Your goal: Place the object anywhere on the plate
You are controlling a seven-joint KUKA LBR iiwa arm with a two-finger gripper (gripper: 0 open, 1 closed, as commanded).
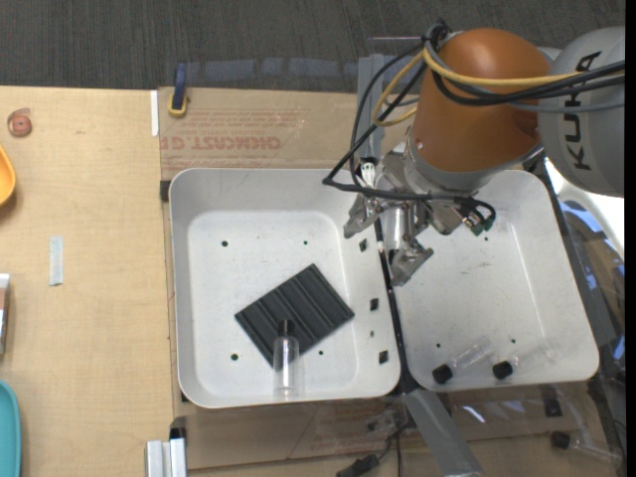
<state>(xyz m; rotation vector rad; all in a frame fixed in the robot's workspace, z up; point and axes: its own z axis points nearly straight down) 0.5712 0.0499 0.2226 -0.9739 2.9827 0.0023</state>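
A black ribbed plate (295, 311) lies tilted in the left bin (199, 266). A clear vial (285, 358) with a black cap rests at the plate's near corner, cap end on the plate and clear end hanging off onto the bin floor. My gripper (399, 256) hangs over the divider between the two bins, up and to the right of the plate and apart from the vial. Nothing is seen in it.
Two more clear vials with black caps (459, 364) (519, 362) lie along the near edge of the right bin (556, 266). Cables loop around the orange wrist band (477, 97). A wooden bench top (79, 266) spreads to the left of the bins.
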